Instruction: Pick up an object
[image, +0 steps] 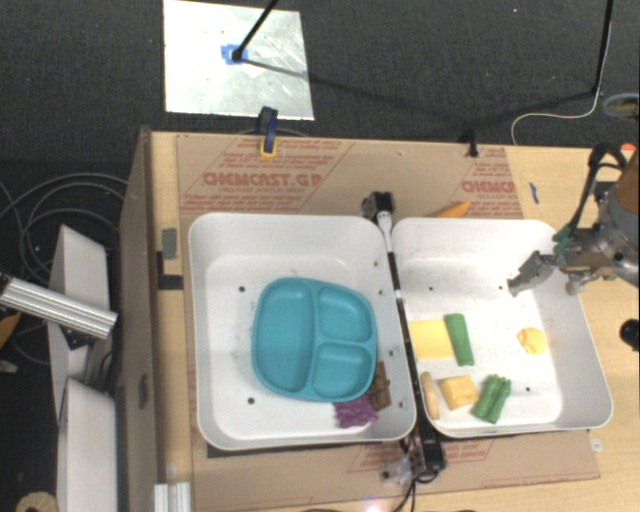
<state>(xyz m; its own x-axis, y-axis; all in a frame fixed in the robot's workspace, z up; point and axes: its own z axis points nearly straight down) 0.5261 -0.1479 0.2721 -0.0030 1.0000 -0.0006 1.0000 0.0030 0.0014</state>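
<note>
Where the arm enters: tool (525, 277) above right bin (500, 236), upper right; its state cannot be judged.
Right bin: flat yellow square (431, 339), green cylinder (459, 339), ridged green piece (491, 398), yellow block (459, 391), lumpy yellow piece (533, 341).
Left bin (225, 255): smooth teal three-compartment plate (314, 339); knobbly purple piece (354, 412) at its lower edge.
Worktop (300, 165): printed cardboard.
</note>
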